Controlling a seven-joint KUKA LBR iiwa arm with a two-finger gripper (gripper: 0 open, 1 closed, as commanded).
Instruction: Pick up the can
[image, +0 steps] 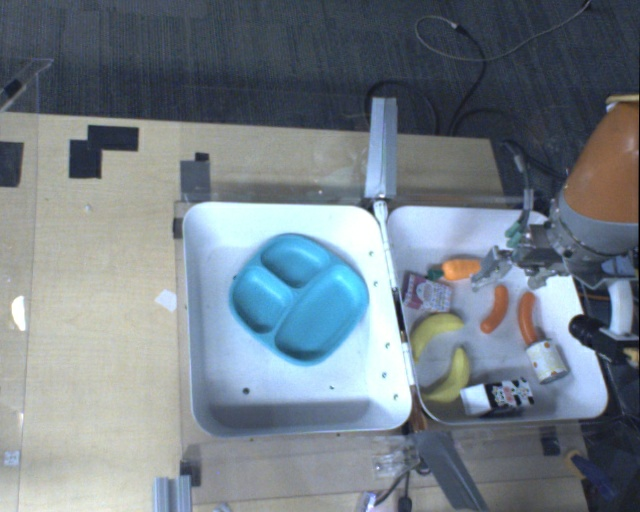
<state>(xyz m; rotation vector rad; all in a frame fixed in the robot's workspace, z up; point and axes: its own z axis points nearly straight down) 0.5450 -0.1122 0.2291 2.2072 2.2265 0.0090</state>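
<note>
Overhead slanted view of the bench with two white bins. The left bin (205, 300) is occupied by a blue divided plate (300, 297), set near its middle. All loose articles are gathered in the right bin (590, 405), presumably so that they lie within the arm's reach from the right.

The can (547, 361) is seen near the right wall of the right bin, towards the near edge. It lies just below the right-hand of two orange sausages (526, 318) and above and to the right of a dark bottle (500, 397) laid on its side. It appears to be apart from both.

The can seems tipped rather than upright. Its pale end face is turned up and to the left, and its long axis is judged to run from upper left to lower right. This cannot be settled at this scale.

The gripper (512, 262) is held over the far part of the right bin, beside an orange carrot-like piece (462, 268) and well apart from the can. Nothing is seen grasped in it. Whether it is released or clenched cannot be told. The pick is judged not yet made.
</note>
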